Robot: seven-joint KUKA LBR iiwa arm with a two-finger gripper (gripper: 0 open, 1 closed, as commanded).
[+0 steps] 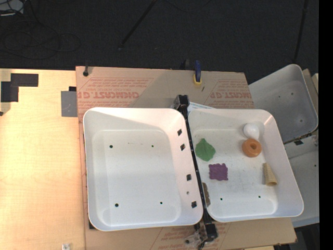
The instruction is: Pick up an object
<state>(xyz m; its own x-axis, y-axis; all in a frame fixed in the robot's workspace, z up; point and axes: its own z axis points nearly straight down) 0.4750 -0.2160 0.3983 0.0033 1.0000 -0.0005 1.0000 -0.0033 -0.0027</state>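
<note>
The right bin [281, 204] holds several small objects. A green lump [204, 150] lies near its left wall. Just below it sits a purple square piece [218, 172]. An orange ring [252, 148] rests toward the bin's right side, with a white rounded object [252, 130] right behind it. A tan cone-shaped piece [269, 174] lies near the right wall.
The left bin [99, 212] stands beside the right one, joined along a black clamp strip [189, 160]. Both bins sit on a cardboard sheet [130, 90] on a wooden bench [36, 165]. A grey-white panel [291, 95] stands at the right.
</note>
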